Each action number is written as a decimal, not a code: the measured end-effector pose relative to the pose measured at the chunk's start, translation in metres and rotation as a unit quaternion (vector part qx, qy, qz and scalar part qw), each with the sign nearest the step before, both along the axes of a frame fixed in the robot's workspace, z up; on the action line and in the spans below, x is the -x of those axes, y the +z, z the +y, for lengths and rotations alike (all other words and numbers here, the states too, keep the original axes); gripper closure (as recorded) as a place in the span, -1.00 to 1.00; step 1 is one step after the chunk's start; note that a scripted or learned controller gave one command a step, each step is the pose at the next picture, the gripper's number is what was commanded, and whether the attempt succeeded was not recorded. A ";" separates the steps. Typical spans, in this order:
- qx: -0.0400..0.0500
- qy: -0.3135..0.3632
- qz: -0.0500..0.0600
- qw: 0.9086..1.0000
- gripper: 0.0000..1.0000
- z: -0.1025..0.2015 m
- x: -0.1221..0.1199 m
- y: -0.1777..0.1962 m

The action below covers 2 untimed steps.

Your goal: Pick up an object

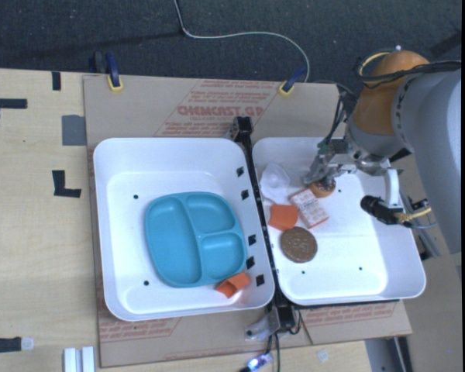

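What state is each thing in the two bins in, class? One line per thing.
Blue divided plate: flat in the left bin.
Orange piece: beside the plate's lower corner.
Brown disc: flat in the right bin.
Orange block: above the disc.
Gripper: low over the right bin.

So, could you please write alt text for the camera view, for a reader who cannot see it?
A grey robot arm reaches from the right, its gripper low over the right bin near a small packet, an orange piece, a round brown disc and clear wrapping. The left bin holds a blue divided plate and an orange block.
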<state>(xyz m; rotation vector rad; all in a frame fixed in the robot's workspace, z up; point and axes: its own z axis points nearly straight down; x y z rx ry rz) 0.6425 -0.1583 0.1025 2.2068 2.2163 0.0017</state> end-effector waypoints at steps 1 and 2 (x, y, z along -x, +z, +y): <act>-0.004 -0.001 0.004 1.000 1.00 0.000 -0.010 0.058; -0.005 -0.001 0.005 1.000 1.00 0.005 -0.007 0.102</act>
